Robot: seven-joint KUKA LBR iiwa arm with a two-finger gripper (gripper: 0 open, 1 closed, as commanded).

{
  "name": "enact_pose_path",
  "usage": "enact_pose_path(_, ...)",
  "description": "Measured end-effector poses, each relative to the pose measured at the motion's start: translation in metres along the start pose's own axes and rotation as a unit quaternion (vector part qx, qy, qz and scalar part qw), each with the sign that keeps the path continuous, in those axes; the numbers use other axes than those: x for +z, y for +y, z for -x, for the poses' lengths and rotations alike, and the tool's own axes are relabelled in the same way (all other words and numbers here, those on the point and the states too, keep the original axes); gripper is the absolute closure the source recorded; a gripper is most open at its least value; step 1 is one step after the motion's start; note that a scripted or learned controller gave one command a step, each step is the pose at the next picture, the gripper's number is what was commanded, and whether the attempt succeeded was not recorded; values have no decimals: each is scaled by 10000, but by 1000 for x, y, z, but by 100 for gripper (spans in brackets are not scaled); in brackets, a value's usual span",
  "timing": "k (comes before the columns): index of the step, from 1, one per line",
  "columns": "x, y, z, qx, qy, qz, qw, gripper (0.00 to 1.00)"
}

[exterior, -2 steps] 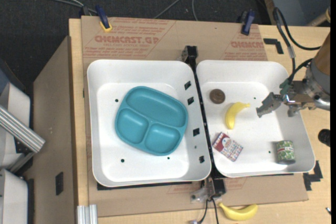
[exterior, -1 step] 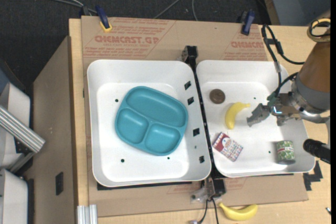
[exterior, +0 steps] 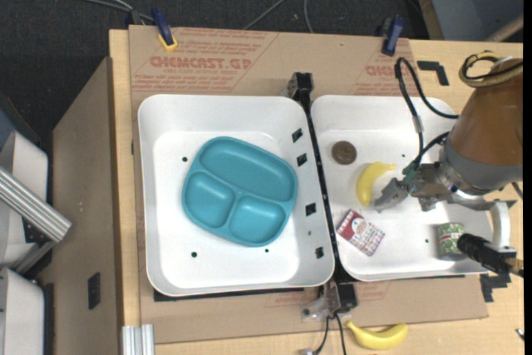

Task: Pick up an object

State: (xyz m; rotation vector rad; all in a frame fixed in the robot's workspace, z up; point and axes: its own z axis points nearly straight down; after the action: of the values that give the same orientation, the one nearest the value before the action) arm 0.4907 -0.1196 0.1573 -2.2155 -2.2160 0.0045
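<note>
Camera view from above gives us two white bins side by side on a cardboard-covered worktop [exterior: 249,54]. We see the left bin [exterior: 158,179] holding a teal divided plate [exterior: 239,189], lying flat near its middle with three compartments facing up. In the right bin [exterior: 366,266] we find four small things: a brown round piece [exterior: 343,152] near the bin's left wall toward the far side, a banana [exterior: 371,181] just nearer than that, a red and white packet [exterior: 360,231] close to the near-left corner, and a small green can [exterior: 450,239] toward the near-right corner. We see the arm [exterior: 490,129] reaching in over the right edge of this bin, its orange band above the grey wrist. The tool [exterior: 392,194] sits low over the bin, just right of the banana, its tip beside the fruit's nearer end; whether it touches we cannot tell. We also cannot tell whether the tool is parted or closed, since its end is small and dark against the bin. A second banana [exterior: 380,335] lies outside the bins at the worktop's near edge. Two clamps, one yellow [exterior: 165,34] and one blue [exterior: 391,34], grip the worktop's far edge. A black cable [exterior: 413,100] loops from the arm across the right bin's far edge.
</note>
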Motion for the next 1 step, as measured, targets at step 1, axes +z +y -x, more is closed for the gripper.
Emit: enact_pose_path(1,47,-9,-1,5,0,-3,10000,0)
